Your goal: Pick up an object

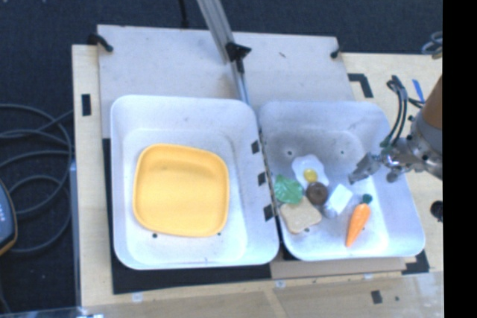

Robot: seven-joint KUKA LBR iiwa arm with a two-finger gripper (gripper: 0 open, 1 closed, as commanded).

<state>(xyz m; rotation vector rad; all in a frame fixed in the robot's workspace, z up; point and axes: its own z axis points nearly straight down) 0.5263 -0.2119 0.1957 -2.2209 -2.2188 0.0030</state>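
Note:
The right bin (pixel 387 123) holds a cluster of small toys. An orange carrot (pixel 358 224) lies near its front right. A white block (pixel 339 199) sits beside a brown ball (pixel 317 193). A fried egg (pixel 309 171), a green leafy piece (pixel 288 190) and a slice of toast (pixel 300 217) lie to their left. My gripper (pixel 377 172) hangs over the bin's right side, just above and right of the white block and behind the carrot. It is open, with nothing between its fingers.
The left bin (pixel 123 119) carries a square yellow plate (pixel 181 190). A slanted metal pole (pixel 211 4) rises behind the bins. Cables (pixel 30 153) lie off the bench at the left.

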